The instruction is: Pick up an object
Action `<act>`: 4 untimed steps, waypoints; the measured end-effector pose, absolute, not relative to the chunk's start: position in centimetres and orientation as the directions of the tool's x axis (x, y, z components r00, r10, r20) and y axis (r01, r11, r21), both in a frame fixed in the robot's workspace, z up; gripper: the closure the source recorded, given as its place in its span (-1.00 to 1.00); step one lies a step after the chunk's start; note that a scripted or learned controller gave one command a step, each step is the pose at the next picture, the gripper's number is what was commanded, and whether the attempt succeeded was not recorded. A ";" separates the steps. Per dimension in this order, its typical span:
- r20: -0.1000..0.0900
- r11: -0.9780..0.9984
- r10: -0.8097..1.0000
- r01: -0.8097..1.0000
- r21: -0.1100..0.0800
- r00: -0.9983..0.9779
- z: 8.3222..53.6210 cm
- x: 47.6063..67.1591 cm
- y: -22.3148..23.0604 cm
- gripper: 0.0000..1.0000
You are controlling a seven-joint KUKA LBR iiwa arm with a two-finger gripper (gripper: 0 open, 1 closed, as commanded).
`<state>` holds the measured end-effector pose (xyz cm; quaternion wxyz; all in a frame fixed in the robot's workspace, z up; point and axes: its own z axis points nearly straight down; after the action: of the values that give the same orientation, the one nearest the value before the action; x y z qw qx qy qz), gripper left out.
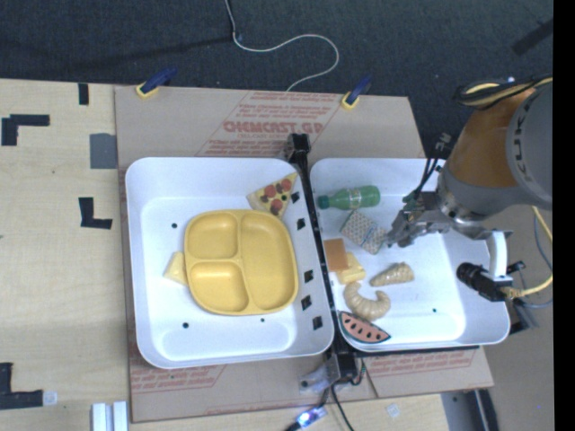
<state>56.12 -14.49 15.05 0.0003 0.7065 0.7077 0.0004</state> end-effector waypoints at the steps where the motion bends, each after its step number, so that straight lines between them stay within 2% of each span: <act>1: -0.001 0.002 1.000 1.000 0.004 -0.002 20.1 57.2 -14.1 1.00; 2: 0.000 0.002 1.000 1.000 0.001 -0.002 22.6 57.3 -14.1 1.00; 4: 0.001 0.006 1.000 1.000 0.001 -0.006 21.4 64.4 -6.8 1.00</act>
<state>64.44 -6.81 21.42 0.0001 0.7051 0.7091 0.0006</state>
